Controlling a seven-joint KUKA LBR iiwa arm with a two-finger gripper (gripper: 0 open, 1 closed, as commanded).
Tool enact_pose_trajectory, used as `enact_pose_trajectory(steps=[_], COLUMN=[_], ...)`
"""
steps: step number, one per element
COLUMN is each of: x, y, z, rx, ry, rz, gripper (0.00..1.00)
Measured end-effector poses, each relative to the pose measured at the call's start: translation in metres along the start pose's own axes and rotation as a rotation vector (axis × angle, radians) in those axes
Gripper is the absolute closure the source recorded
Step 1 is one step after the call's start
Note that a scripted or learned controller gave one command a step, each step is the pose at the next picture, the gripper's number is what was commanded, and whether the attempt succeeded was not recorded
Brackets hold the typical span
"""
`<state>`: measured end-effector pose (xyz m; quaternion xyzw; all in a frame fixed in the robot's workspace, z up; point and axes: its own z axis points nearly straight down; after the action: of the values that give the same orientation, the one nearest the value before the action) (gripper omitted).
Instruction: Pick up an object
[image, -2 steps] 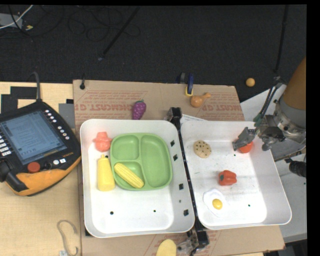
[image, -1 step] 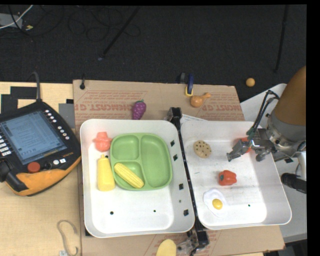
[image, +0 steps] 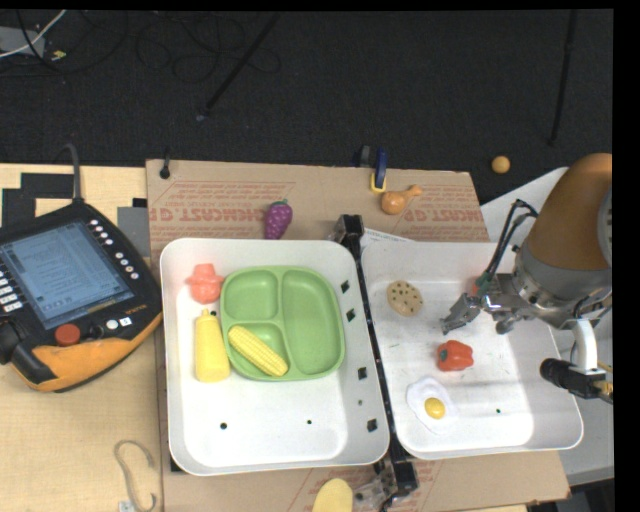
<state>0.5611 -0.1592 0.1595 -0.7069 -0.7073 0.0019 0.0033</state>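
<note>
Right now my arm comes in over the right bin, and I take the red pepper lying on that bin's floor as my landmark. My gripper hangs above and to the right of the pepper, near it but not touching. Its dark fingers are spread apart with nothing between them; one tip points down and left toward the pepper.

Up and to the left of the pepper I see a speckled cookie flat on the bin floor, apart from everything else. Below the pepper and a little left lies a fried egg, near the bin's front wall.

Left of the pepper, past the divider, is the left bin. It holds a green tray with compartments. A corn cob lies tilted in the tray's lower left compartment. A yellow bottle rests just beside the tray's left edge, and a pink toy sits above the bottle.

Farther up from the pepper, outside the bins on the cardboard, I can see a bunch of purple grapes and an orange pear-shaped toy. Far left of the pepper a control pendant rests on the bench.
</note>
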Motion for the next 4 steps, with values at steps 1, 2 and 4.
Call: enact_pose_trajectory(steps=[1,2,4], x=[-0.001,-0.001,0.005], y=[0.001,0.001,0.001], z=[0.064,0.073,0.002], rx=[0.0,-0.003,-0.01], ry=[0.001,0.0,-0.002], rz=[0.0,0.004,0.0], gripper=[0.0,0.0,1.0])
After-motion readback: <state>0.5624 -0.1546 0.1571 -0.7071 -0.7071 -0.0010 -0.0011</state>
